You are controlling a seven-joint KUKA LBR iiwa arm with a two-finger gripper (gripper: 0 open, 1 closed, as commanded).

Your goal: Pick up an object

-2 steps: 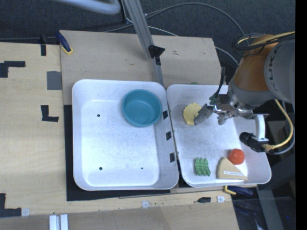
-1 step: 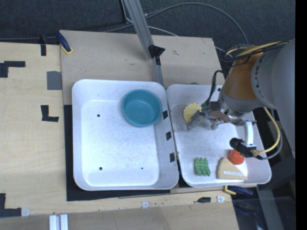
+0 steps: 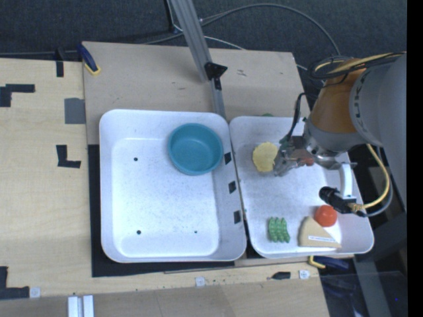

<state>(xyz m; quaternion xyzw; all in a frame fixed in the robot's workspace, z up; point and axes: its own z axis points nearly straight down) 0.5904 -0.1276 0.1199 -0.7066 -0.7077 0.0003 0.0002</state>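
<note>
Pale wooden bench [image 3: 39,197], dark carpeted floor [image 3: 86,8]

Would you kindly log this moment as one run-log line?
arm: over right bin | claw: beside yellow object | lifted: nothing seen | left bin: blue bowl

Teal bowl [image 3: 195,148], yellow disc [image 3: 264,156], green block [image 3: 278,229] (ridged), red ball [image 3: 325,214]
</note>
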